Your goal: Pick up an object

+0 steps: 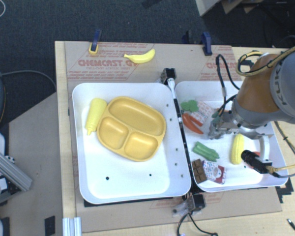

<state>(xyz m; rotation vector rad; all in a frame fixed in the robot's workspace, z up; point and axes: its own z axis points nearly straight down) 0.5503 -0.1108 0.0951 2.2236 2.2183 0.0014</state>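
One fixed camera overlooks both bins (83,132) (slantwise) from above.

green pepper (205,151), corn cob (237,148), carrot (192,123), right bin (275,178)

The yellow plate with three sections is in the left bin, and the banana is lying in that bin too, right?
Not quite. The yellow plate is in the left bin, but the camera view shows the banana lying outside it, on the cardboard behind the bins.

The bench (69,132) (its top covered in printed cardboard) is being occupied by two white bins: the left bin (132,181) and the right bin (246,178), set touching. A toy banana (140,57) is lying behind them, between two clamps.
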